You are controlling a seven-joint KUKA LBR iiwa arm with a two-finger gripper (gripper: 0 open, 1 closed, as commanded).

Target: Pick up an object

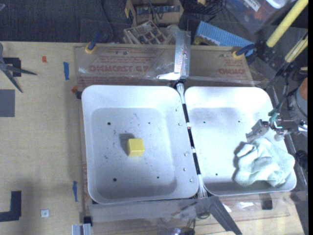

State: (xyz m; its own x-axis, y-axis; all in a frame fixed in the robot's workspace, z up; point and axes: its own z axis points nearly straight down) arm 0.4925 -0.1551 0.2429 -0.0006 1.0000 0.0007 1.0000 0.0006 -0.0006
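A small yellow block (135, 147) lay alone near the middle of the left bin (98, 102), far to the left of the gripper and across the divider from it. In the right bin (220, 102), a crumpled white cloth (261, 164) was bunched in the near right corner, directly below the gripper (260, 129) and seemingly just beneath its tip. Whether the tool was gripping anything could not be told.
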